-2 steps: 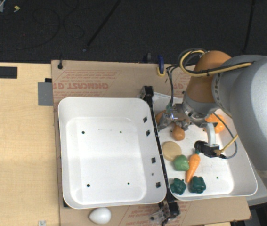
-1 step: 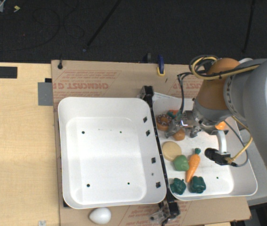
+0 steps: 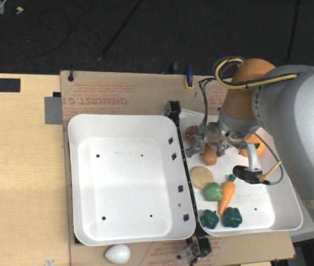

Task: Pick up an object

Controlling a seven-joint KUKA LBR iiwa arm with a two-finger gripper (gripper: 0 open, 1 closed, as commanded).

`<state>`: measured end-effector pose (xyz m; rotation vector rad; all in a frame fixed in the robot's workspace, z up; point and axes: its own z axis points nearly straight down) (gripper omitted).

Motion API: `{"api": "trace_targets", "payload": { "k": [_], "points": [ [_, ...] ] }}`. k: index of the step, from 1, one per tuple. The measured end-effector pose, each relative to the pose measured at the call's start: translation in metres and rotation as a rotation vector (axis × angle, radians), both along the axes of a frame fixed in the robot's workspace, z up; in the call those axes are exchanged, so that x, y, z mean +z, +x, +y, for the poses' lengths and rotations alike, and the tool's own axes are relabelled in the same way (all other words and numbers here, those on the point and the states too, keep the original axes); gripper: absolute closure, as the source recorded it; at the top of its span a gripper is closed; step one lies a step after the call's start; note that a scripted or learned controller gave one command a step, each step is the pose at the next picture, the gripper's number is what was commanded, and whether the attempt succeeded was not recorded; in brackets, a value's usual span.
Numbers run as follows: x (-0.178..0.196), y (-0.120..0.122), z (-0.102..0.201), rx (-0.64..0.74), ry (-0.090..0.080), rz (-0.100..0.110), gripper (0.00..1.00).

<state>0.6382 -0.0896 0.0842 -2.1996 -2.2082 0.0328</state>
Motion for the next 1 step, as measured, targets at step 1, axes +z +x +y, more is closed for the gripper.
{"api": "trace_targets", "payload": {
  "k": [1],
  "points": [
    [0.0106, -0.0001, -0.0002, -0.002, 0.001, -0.003, 1.00]
  ]
}}
